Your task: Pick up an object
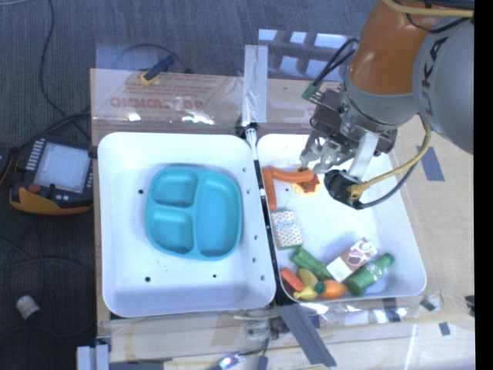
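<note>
My gripper hangs over the back left part of the right bin, under the arm's orange band. Just below and left of it lies a long orange object with its right end under the gripper; whether they touch is unclear. A small patterned square packet lies near the bin's left wall. At the front of the bin sit a green vegetable, a white and red box, a green bottle and small orange and yellow pieces.
The left bin holds a blue divided plate. A black rounded part with a yellow cable hangs beside the gripper. Cardboard and tape lie behind the bins. A handheld controller rests on the floor at the left.
</note>
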{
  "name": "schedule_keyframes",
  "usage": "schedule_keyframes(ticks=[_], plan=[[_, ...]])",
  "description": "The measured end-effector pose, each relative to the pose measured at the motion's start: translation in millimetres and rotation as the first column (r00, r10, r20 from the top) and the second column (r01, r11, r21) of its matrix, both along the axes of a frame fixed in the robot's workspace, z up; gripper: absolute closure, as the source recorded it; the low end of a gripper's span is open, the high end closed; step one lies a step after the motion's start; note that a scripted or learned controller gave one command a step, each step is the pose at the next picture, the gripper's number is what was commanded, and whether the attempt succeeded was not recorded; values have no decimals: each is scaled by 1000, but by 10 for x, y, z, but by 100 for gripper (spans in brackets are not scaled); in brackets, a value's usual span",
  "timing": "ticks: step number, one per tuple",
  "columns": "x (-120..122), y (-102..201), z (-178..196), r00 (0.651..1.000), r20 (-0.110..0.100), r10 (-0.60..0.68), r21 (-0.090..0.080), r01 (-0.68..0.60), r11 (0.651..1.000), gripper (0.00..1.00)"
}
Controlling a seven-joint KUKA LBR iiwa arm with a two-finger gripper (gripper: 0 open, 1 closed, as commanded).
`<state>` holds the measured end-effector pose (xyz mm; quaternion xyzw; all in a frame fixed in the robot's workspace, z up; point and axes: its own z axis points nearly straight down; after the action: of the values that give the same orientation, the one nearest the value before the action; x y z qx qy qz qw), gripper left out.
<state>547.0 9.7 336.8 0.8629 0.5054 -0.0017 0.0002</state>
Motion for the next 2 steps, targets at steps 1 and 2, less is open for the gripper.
schedule_keyframes(ticks=[1,2], plan=[[-493,-510,975,999,3,-51,-1,51,999,100],[-79,456,353,984,-2,-180,-1,180,984,100]])
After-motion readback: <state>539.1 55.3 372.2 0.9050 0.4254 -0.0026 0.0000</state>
